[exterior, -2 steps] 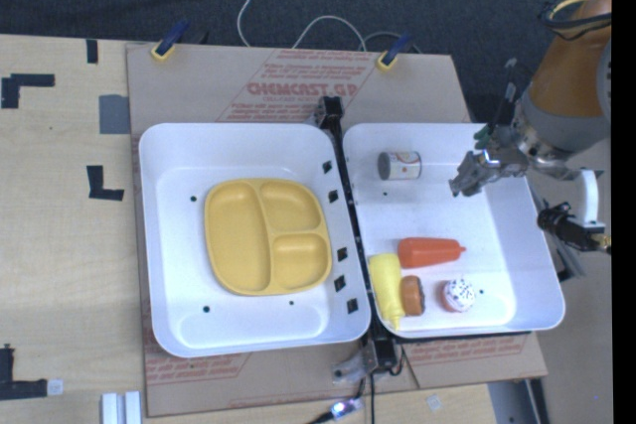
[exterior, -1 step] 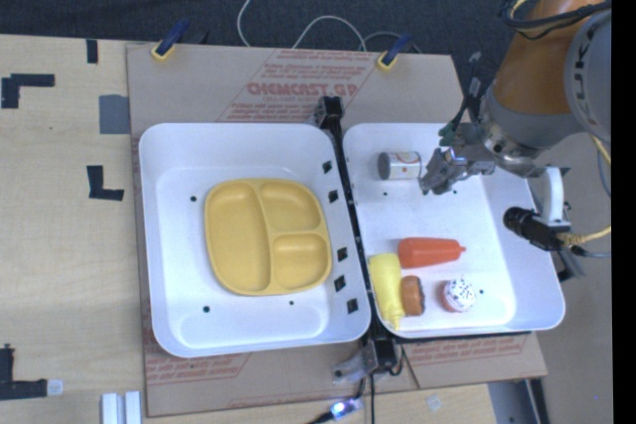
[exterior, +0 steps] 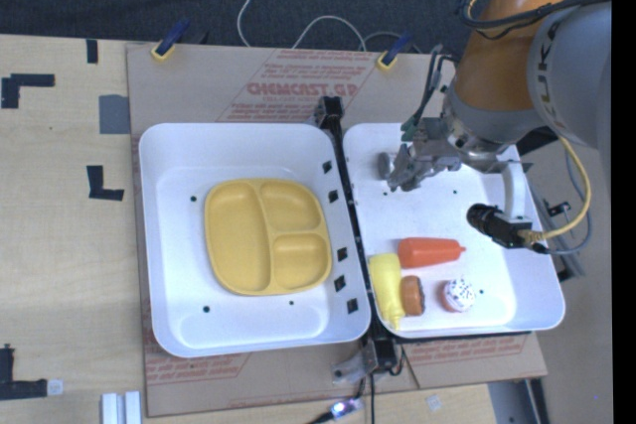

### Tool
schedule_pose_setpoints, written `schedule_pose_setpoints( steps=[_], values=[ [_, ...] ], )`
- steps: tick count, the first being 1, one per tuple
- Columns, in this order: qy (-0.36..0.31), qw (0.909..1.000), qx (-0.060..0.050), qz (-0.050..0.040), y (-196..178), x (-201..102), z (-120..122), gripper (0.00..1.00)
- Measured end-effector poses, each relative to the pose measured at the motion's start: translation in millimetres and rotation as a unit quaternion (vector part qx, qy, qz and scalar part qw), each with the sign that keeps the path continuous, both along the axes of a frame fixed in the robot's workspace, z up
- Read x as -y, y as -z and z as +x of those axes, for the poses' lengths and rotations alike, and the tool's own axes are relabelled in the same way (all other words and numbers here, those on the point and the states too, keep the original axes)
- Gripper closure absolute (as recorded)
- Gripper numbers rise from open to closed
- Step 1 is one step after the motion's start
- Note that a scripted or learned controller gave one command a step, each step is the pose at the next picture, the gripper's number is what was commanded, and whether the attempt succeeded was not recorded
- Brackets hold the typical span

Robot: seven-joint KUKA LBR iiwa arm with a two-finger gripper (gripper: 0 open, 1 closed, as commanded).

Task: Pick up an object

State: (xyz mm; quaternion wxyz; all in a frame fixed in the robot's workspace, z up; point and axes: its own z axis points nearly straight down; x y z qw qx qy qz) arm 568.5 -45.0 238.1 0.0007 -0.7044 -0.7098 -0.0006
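Observation:
My gripper (exterior: 399,174) hangs over the upper left part of the right bin (exterior: 527,313), above bare white floor, and nothing shows between its fingers. Below it lies an orange carrot (exterior: 430,252) on its side. A yellow banana-like piece (exterior: 386,287) lies along the bin's left wall near the front. Beside it sits a small brown and orange piece (exterior: 411,295). A small white and red cupcake-like toy (exterior: 459,294) rests to the right of that. The gripper is well apart from all of these.
The left bin (exterior: 169,313) holds a yellow divided plate (exterior: 266,235) in its middle. A black clamp strip (exterior: 339,204) runs between the two bins. A black cable end and yellow hose (exterior: 502,225) hang from the arm over the right bin's right side.

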Motion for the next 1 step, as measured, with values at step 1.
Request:
schedule_pose_setpoints(
  steps=[1],
  values=[
    [0.001, 1.0000, -0.001, -0.0002, 5.1, -49.7, 8.7, 1.00]
  ],
)
